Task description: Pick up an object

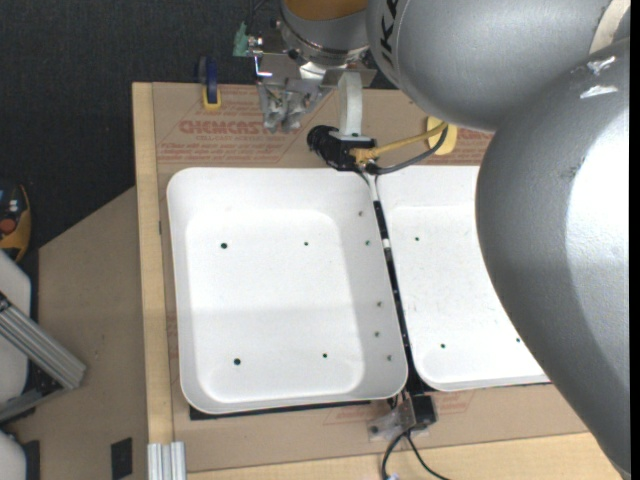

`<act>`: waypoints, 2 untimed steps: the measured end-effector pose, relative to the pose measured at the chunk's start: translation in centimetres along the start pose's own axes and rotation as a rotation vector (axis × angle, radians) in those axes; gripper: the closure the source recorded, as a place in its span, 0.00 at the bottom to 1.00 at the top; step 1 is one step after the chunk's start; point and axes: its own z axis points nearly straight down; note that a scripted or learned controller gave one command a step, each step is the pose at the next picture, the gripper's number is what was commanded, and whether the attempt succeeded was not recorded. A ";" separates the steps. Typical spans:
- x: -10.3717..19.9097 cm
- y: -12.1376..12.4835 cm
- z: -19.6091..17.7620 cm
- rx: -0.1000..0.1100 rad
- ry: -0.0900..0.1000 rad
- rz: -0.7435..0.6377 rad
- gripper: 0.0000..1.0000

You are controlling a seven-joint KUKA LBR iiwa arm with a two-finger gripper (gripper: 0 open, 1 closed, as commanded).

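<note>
Robotics lab: industrial arm (520, 118), white bins (270, 288) on cardboard-topped bench (160, 268), cabling

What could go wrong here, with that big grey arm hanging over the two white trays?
The gripper sits past the far rim of the left white plastic bin, over the cardboard, so a descent there would likely grab nothing. The black cable running between the bins might snag. The bulky grey arm hides much of the right bin.

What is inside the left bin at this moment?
The left bin shows a bare white floor with four small dark dots. The hand is above its far rim, over the bench. Nothing covers this bin.
</note>
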 end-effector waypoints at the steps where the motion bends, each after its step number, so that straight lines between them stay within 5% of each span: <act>1: -3.7 0.0 -4.3 0.001 -0.001 0.002 1.00; 2: 2.6 -1.0 5.8 0.018 -0.002 -0.007 1.00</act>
